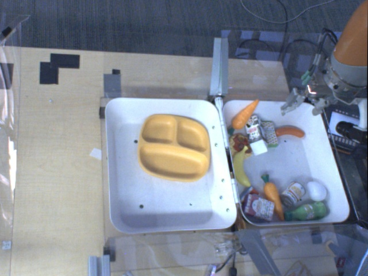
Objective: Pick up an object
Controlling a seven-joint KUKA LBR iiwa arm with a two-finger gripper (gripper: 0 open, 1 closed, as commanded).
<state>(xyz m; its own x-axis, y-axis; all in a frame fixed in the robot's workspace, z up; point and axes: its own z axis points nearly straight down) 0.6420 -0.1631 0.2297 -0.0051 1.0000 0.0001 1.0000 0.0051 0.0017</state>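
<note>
Nearest the camera, along the near wall of the right bin (339, 180), a green bottle (309, 211) is seen lying on its side, with a red packet (259, 207) to its left and a small carrot (272, 194) laid slantwise beside that packet. Just beyond the bottle, a white egg (317, 190) and a small tin can (293, 194) are found close together. Further in, a yellow banana (241, 170) is stretched along the left wall of this bin. Beyond it, a cluster of small packaged items (260, 134) is gathered, with a red-orange sausage (289, 132) lying to its right and a larger carrot (245, 114) tilted toward the far left corner. In the left bin (118, 171), a yellow divided tray (174, 146) is set toward the far half, its three compartments facing up. At the far right corner of the right bin, the gripper (303, 100) is held over the rim, its two fingers spread apart with nothing between them, well apart from every object in the bin. Behind it the grey wrist and the orange band (352, 39) of the arm are seen, with black cables (276, 10) looped on the dark floor beyond the bench (57, 154).
</note>
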